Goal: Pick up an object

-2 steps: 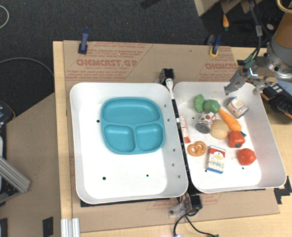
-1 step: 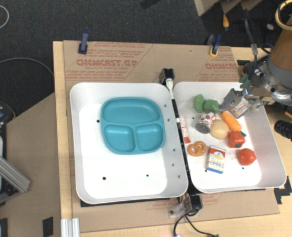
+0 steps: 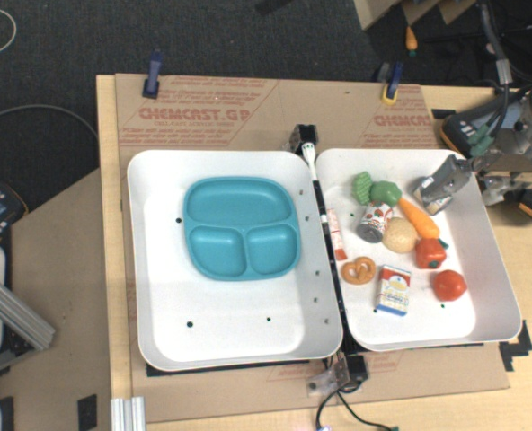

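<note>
Cardboard-topped bench (image 3: pixel 203 106) is bearing two white bins. Left bin (image 3: pixel 154 312) is holding a teal divided plate (image 3: pixel 242 226). Gripper (image 3: pixel 435 197) is hovering over the right bin (image 3: pixel 482 312), just beside the carrot (image 3: pixel 419 216); finger state cannot be told. Tomato (image 3: pixel 449 285) is lying nearer.

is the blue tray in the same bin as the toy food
No, the blue tray lies in the left bin; the toy food is in the right bin.
</note>
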Robot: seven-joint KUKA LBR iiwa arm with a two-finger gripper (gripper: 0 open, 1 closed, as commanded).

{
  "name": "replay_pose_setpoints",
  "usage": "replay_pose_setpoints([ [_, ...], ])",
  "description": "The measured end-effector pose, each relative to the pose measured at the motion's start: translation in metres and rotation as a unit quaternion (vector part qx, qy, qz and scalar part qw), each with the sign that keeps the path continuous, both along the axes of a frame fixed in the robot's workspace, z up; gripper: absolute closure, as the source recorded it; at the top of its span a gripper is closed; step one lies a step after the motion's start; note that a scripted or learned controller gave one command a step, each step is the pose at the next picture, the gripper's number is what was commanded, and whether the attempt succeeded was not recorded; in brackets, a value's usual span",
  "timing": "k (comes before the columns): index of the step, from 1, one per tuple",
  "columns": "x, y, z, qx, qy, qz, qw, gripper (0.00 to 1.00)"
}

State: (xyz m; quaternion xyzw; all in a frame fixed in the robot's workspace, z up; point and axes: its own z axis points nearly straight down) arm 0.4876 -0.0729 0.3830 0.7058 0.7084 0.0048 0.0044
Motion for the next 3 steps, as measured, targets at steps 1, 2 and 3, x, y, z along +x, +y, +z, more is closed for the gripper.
replay_pose_setpoints([
  [1, -0.008, 0.055, 0.107, 0.0004, -0.002, 0.002, 1.0000, 0.00],
  [2, -0.007, 0.052, 0.111, -0.0009, 0.003, -0.001, 1.0000, 1.00],
  [3, -0.009, -0.011, 0.102, -0.0010, 0.007, -0.005, 1.0000, 1.00],
])
